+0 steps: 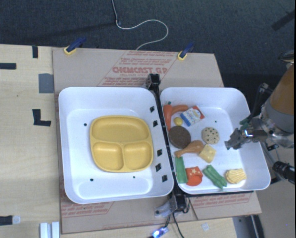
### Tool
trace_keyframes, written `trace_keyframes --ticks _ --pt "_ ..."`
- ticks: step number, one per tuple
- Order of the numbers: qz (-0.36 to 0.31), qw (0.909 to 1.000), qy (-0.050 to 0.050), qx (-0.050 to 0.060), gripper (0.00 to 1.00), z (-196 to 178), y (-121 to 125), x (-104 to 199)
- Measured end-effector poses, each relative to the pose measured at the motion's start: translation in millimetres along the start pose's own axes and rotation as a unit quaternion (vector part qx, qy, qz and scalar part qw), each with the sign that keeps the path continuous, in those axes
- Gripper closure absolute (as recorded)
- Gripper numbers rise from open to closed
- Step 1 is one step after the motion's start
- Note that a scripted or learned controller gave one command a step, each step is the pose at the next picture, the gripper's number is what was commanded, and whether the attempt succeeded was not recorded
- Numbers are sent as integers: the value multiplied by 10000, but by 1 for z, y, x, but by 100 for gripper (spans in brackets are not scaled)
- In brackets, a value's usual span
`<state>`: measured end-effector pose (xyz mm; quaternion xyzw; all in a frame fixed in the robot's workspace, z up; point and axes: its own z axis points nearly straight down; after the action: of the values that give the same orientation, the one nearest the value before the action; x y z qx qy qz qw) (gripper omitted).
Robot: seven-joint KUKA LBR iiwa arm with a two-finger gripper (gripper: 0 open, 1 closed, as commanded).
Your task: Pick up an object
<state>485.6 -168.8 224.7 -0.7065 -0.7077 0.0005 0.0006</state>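
The right bin holds several toy foods: an orange carrot, a blue, white and red packet, a dark brown patty, a chip cookie, a drumstick, a pale cheese wedge, a green stick, a red piece, a green pod and a yellow ridged piece. My gripper hangs over the right side of this bin, to the right of the cookie and above the yellow ridged piece. Nothing shows in its grasp.
The left bin carries a yellow divided plate. Both bins rest on a cardboard sheet clamped at its back edge. A white cable lies behind it. The arm's orange and grey wrist stands beyond the right bin's rim.
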Motion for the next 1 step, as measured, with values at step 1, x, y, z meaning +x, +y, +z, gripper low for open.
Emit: trace_keyframes --ticks 1 --pt "-20 10000 13 17 100 -5 4 46"
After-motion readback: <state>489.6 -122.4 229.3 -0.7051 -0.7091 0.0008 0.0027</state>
